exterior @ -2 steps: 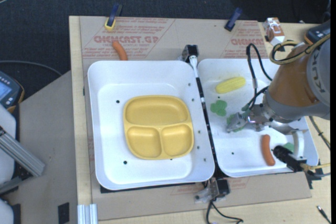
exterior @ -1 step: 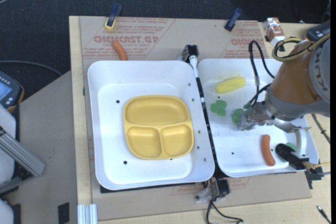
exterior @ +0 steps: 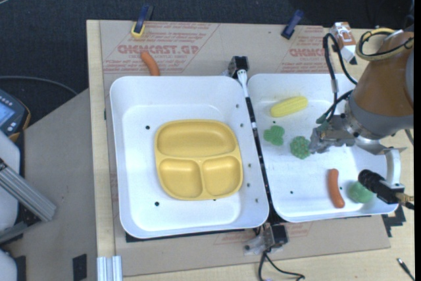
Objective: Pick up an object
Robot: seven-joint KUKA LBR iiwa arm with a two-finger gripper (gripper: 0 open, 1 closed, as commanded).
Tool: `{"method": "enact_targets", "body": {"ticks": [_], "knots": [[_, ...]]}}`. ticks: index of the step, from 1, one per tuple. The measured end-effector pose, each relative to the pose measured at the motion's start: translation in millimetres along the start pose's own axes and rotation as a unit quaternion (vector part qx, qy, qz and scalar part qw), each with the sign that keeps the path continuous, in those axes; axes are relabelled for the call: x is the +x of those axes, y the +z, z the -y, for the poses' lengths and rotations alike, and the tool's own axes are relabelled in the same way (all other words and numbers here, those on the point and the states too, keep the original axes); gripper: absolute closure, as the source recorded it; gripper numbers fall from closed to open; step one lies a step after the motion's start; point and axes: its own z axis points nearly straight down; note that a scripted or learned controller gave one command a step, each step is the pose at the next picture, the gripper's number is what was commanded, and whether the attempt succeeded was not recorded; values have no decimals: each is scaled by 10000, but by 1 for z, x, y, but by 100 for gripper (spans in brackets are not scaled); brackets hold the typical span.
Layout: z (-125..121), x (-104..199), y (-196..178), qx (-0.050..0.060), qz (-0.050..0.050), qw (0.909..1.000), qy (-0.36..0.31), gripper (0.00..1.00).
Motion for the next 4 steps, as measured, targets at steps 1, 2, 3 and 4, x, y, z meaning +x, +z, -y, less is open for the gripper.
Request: {"method": "enact_targets", "body": {"ticks": [1, 2, 3, 4], "knots": [[9, 1, -52, 1, 2, 10000, 2, 100], [8, 1, -70, 6, 1, 10000, 0, 100], [18, 63, -72, 44, -24, 10000, -26, 100], [28, 103, -63, 50, -22, 10000, -15, 100]]}}
